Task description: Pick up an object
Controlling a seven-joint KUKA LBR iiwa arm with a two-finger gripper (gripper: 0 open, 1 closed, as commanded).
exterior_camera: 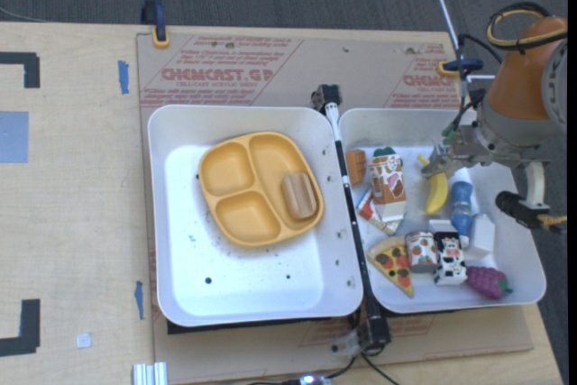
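Observation:
The right bin (527, 288) holds several toy foods: a yellow banana (436, 192), a blue bottle (462, 204), a printed carton (388, 180), a pizza slice (393, 264), purple grapes (488, 281) and a cow-patterned box (450, 259). My gripper (449, 156) hangs over the upper part of this bin, just above the banana and the bottle. The grey wrist and orange band behind it hide the bin's right back corner. Nothing visibly hangs from the gripper.
The left bin (171, 221) holds a yellow divided plate (236, 178) with a tan roll (299, 196) in its right compartment. A small orange item (355, 165) and a white block (482, 235) also lie in the right bin. A black clamp (326, 96) sits between the bins.

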